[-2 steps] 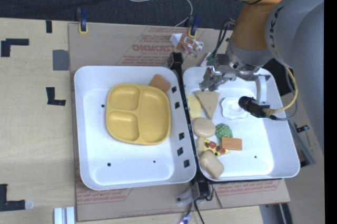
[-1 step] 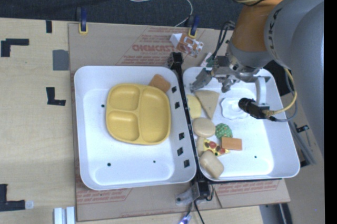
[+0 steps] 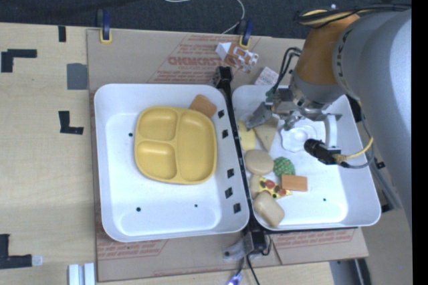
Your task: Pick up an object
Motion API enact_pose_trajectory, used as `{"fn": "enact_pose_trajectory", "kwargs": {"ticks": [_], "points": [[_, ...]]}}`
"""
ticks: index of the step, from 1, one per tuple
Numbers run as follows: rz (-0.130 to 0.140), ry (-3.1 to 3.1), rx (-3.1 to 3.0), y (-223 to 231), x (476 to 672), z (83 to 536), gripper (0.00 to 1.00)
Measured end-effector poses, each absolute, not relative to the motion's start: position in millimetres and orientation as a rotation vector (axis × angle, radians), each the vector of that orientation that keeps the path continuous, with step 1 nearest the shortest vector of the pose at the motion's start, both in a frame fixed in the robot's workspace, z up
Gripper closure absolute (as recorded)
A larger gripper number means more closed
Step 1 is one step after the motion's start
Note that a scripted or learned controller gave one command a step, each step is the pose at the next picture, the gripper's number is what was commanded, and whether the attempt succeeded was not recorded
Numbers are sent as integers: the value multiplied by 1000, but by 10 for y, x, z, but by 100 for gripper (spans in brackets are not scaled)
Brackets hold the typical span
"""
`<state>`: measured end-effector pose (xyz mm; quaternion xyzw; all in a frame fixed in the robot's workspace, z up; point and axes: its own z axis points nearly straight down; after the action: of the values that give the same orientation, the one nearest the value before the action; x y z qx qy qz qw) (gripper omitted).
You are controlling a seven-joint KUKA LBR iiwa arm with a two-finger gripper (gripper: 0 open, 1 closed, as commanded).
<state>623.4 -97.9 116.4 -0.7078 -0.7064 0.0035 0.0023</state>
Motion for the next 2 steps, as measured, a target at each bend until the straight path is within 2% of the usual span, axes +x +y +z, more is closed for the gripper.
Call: {"fn": "enact_pose_trajectory", "kwargs": {"ticks": [1,2], "points": [[3,-2222,-2218,-1066,6538,860,0],[0,-2226,-2225,-984,6546,861,0]]}}
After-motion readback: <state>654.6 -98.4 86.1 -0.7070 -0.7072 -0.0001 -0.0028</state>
